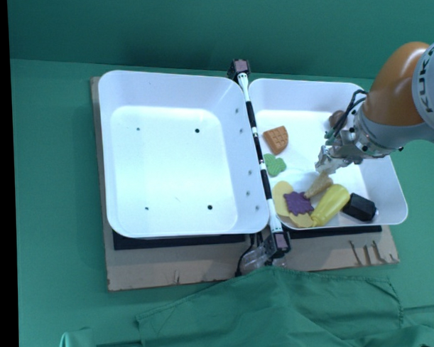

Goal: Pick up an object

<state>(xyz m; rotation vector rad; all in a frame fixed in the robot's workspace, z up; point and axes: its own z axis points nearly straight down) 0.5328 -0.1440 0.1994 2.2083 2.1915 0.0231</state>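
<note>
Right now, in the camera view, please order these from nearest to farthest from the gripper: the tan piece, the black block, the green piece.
From the gripper:
1. Tan piece, just below it.
2. Black block, at the bin's lower right corner.
3. Green piece, by the divider on the view's left.

The arm (406,91) is cut off by the right edge. A small brown thing (336,118) hides partly behind the hand (329,162). The hand's fingers are too small to make out.

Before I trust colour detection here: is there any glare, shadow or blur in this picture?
Camera view: the left bin's floor is glared nearly featureless white; the right bin is bright too, though its toys stay sharp and well coloured; the gripper casts only faint shadow; no motion blur.
</note>
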